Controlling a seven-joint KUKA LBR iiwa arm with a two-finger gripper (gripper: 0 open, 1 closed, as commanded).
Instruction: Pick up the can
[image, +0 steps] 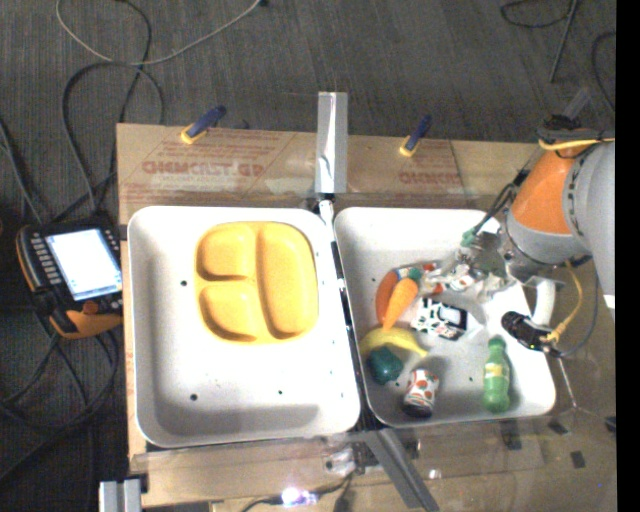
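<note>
Camera view, from above and at a slant. Two shallow white plastic bins side by side on the brown board-topped table (150, 165). In the left white bin (160, 380), a yellow moulded plastic tray with compartments (257, 280) and little else.

In the right white bin (375, 235), a crowd of small toys: an orange plastic carrot (395, 298), a yellow rounded piece (393, 341), a dark teal rounded piece (384, 366), a black-and-white printed packet (440, 319) and a green plastic bottle (496, 375) standing near the front right corner. Among them the small red-and-white cylindrical can (421, 392), close to the front wall, between the teal piece and the green bottle, seemingly tipped or leaning rather than squarely upright.

Reaching in from the right, the grey arm with its orange band (545, 205). Pincer (478, 262) low over the back right part of the same bin, amid pale clutter just behind the packet; open or closed, impossible to tell here. Nothing visibly held.

Judged from this: not yet picked up, not yet touched. Can at rest in the bin, apart from the pincer, with the packet lying between. Still to do: move toward the front wall, descend, close, lift.
</note>
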